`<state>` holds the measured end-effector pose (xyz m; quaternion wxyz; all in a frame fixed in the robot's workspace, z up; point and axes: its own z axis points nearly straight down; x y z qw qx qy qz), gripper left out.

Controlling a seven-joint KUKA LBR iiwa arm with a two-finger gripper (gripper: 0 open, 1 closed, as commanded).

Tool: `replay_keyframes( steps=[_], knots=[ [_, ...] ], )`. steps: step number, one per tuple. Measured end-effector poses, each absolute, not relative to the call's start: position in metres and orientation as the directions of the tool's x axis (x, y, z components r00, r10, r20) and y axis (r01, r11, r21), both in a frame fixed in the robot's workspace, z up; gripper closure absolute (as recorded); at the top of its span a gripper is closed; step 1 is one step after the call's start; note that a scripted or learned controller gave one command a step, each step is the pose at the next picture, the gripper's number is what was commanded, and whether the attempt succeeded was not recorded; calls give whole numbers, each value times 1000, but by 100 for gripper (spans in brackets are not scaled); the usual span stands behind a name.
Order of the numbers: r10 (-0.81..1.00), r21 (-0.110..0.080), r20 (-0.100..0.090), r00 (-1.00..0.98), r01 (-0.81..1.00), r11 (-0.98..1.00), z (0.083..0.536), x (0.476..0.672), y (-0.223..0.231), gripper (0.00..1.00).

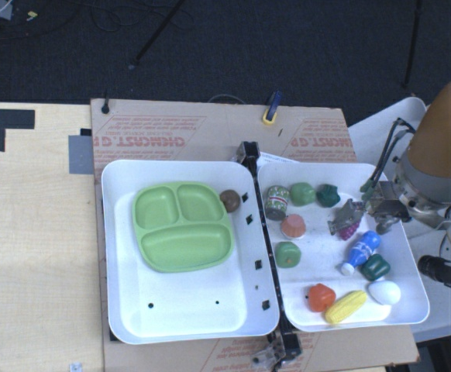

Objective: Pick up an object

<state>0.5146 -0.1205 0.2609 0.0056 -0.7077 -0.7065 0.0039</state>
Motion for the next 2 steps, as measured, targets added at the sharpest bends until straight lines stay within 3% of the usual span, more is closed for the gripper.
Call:
replay_keyframes(
  steps=[1, 2],
  knots=[
    [1000, -3, 1, 0, 1000, 0, 266, 517, -121, 0],
    [1000, -7, 2, 0, 1000, 0, 208, 507, -119, 0]
  ],
)
